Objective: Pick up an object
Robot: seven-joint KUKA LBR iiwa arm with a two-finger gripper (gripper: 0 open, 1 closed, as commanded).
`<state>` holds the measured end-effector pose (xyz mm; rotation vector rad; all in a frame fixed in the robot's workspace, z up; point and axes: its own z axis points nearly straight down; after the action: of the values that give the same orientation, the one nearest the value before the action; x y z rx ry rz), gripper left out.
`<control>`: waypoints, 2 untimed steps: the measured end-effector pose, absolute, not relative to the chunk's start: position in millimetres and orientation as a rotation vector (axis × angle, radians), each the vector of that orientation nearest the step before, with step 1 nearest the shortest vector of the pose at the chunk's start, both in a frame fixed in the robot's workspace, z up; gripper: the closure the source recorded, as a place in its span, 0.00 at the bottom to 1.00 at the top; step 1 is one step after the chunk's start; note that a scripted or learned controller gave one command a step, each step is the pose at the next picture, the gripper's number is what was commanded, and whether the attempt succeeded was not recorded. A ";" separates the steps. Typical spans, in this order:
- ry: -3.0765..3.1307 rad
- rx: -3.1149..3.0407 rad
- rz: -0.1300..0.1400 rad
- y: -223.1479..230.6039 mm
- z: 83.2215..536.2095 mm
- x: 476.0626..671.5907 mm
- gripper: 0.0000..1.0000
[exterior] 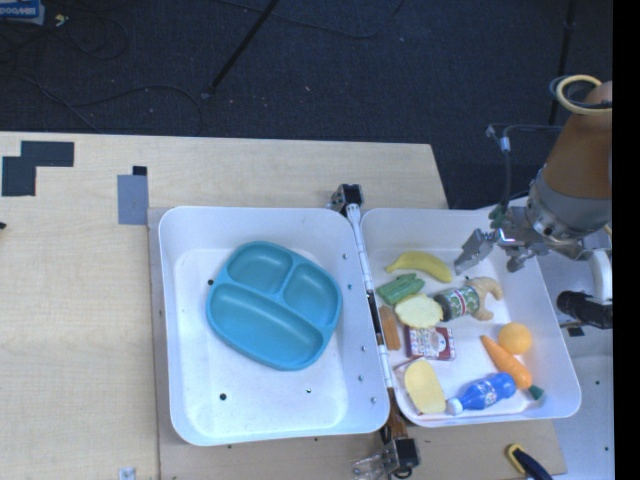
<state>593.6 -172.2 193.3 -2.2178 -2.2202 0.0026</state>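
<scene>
- Blue plastic, smooth and rigid: a divided plate [274, 304] lies flat in the left bin [185, 408]. I judge it too broad and shallow for a two-finger hold.
- White moulded plastic forms both bins, which sit side by side, joined by clips along the middle.
- In the right bin [565, 393] lies a heap of toy food, all of it looking light, hard and a little slippery.
- On that bin's left side I see a green pod [399, 288] and a yellow banana [421, 264], both narrow enough to pinch across the middle.
- Lower down lie a pale round slice [419, 312], a red packet [431, 342] and a yellow wedge [424, 386], low and crowded together.
- A small can [459, 302] lies on its side against them; I judge its curved wall likely to roll.
- Further right are a blue bottle [484, 392], a carrot [506, 362] and an orange ball [515, 339]; I judge the carrot the easiest target, taken across its thick end.
- My gripper [482, 251] hangs over the bin's upper right part with its fingers spread and nothing between them, near the banana and the can.
</scene>
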 end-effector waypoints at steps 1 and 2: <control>-2.221 -2.219 0.001 -149.0 98.5 595.3 0.00; -2.220 -2.220 0.000 -181.5 88.3 564.5 0.00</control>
<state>564.5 -181.5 88.3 -2.2200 -2.2203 0.0004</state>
